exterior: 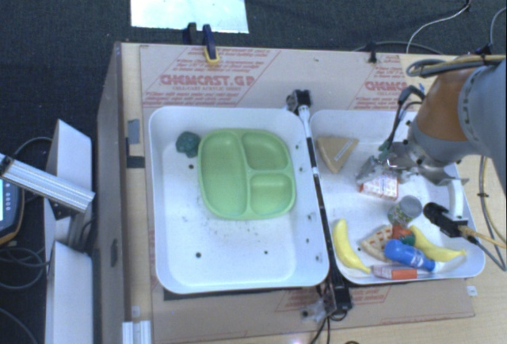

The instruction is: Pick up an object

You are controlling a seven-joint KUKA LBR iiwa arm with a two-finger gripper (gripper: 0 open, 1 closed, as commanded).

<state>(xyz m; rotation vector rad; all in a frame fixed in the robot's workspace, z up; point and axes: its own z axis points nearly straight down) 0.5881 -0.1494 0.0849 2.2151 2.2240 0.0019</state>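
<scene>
Two shallow white bins (170, 255) sit on a brown-papered table (238, 69) over dark carpet (63, 1), the left holding a green divided plate (245, 173) (jaws' state unclear).

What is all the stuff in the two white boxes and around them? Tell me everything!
Bins: 2, white, side by side on the bench.
Plate: 1, green with three sections, in the left bin.
Ball: 1, dark green, left bin, beside the plate's top left corner.
Wedge: 1, tan, top of the right bin.
Box: 1, white and red, middle of the right bin, under the tool.
Bananas: 2, yellow, bottom of the right bin.
Bottle: 1, blue, between the bananas.
Can: 1, grey, above the bottle.
Arm: 1, grey with an orange band, from the right.
Tool: 1, silver, over the box.
</scene>
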